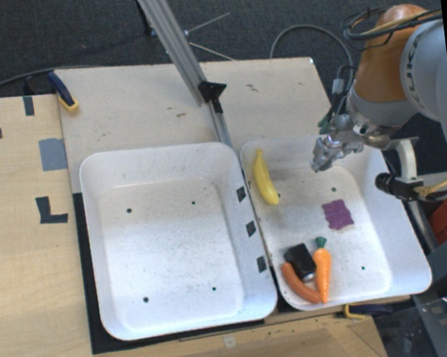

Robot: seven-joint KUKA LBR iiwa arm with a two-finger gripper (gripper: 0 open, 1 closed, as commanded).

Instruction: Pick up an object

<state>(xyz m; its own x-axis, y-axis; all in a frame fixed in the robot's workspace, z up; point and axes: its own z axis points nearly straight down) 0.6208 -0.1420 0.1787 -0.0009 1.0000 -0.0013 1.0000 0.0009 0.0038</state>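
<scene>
Plainly unlabelled banana, carrots, hand above

No text, label, brand, number or sign can be read anywhere in the camera view. The dark patches of tape on the table at the left are plain shapes without lettering. The small black marks on the wall between the two bins are too small to tell what they are.

Both bins are white with tiny dark speckles. Right one's got a yellow banana, purple square, two orange carrots and a black block.
</scene>
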